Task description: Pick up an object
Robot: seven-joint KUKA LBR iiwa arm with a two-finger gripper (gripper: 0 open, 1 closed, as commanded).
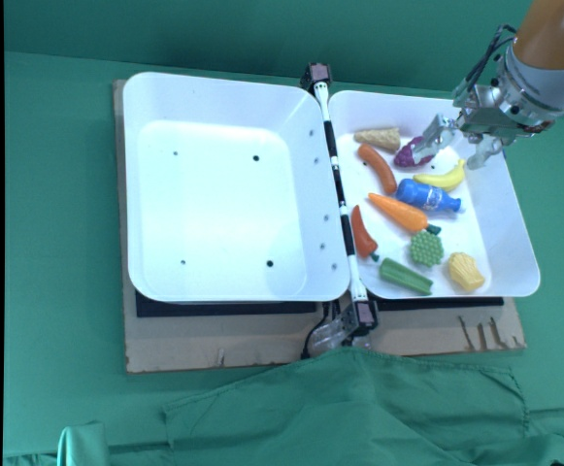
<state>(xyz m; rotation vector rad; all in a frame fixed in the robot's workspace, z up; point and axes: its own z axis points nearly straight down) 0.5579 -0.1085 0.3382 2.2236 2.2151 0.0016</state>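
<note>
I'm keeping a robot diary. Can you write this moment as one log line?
arm: over right bin | gripper: open, by purple toy and banana | held: nothing

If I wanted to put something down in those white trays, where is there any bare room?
The left bin has open floor from its outer wall across to the divider. The right bin is crowded: toy foods run from the claw at the far end down to the green cucumber and yellow corn. Its right-hand strip is bare.

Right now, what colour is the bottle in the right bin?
Blue, with a lighter label; clear in the camera view.
</note>
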